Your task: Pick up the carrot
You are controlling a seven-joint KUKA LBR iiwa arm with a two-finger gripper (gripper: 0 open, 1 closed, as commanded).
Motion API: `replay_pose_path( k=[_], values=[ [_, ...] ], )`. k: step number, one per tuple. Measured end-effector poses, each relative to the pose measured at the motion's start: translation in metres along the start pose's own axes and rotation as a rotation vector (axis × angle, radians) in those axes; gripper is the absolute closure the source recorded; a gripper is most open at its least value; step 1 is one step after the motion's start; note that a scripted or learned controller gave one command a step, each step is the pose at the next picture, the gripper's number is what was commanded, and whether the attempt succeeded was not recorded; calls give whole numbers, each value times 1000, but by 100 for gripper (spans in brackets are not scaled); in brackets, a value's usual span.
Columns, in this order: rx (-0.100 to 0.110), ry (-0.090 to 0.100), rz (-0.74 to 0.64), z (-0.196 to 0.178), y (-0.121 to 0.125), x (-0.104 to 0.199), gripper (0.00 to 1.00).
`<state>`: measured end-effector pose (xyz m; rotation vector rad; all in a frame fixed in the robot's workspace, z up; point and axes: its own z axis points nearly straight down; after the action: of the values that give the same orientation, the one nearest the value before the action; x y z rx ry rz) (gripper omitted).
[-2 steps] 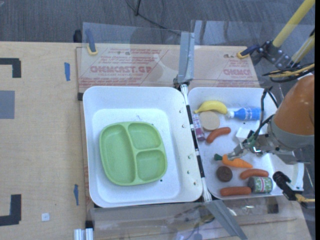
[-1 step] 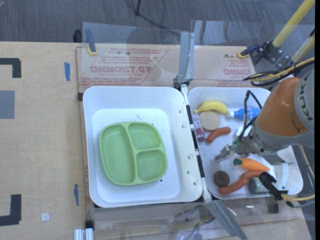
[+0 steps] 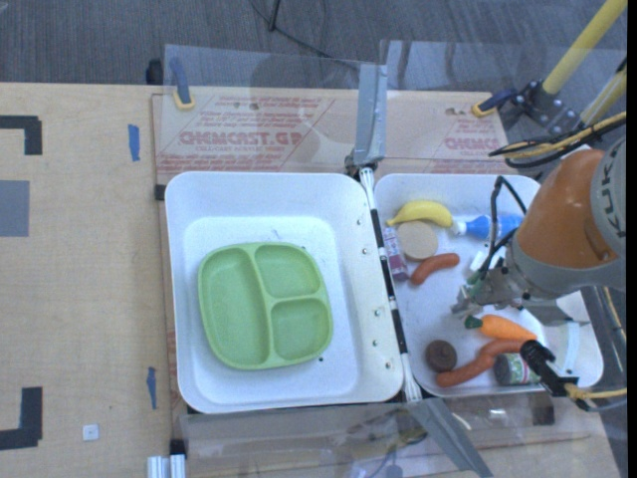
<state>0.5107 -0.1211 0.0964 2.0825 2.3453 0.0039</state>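
The two-finger gripper sits low over the right shallow white bin, its metal parts a small tangle under the grey arm with the orange band, and whether it is open or shut cannot be told; nothing shows between its tips. Just beside it, toward the near edge, lies the one orange carrot with a green stub end, free on the bin floor and partly bordered by the arm's bulk. Around it the same bin holds one yellow banana, one round tan disc, two reddish sausage-shaped pieces, one upper and one lower, one dark brown round piece, one blue-and-white item half covered by the arm, and one dark green can-like thing crossed by a black bar, hard to make out. The carrot lies near the lower sausage and the can, with bare white floor to its left. The left white bin holds one light green three-compartment plate, with open margin all round it.
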Motion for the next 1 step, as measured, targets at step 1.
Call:
replay_pose_path(
  k=[1],
  values=[
    [0,0,0,0,0,0,0]
  ],
)
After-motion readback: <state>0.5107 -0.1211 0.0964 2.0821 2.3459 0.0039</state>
